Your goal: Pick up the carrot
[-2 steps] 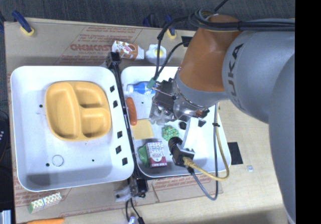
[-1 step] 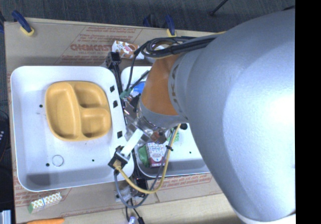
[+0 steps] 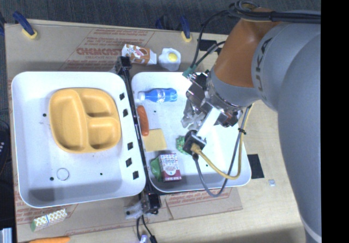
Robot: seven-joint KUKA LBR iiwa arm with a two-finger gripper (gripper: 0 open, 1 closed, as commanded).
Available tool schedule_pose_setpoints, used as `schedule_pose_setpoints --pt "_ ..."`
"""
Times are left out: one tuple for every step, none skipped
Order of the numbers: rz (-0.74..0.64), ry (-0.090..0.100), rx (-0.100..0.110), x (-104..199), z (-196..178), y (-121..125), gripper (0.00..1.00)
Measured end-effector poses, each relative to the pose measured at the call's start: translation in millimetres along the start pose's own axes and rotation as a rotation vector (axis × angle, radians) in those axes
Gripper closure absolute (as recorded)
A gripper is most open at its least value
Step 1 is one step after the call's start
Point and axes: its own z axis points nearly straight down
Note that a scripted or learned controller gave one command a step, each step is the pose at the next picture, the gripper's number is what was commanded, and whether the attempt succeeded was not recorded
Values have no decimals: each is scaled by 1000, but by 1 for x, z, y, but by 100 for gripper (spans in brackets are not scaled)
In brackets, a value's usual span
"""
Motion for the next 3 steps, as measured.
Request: schedule_pose_setpoints --pt "-87 -2 4 21 71 -47 100" --pt "-87 -2 3 21 71 -47 0" --pt "-65 -2 2 40 100 1 0"
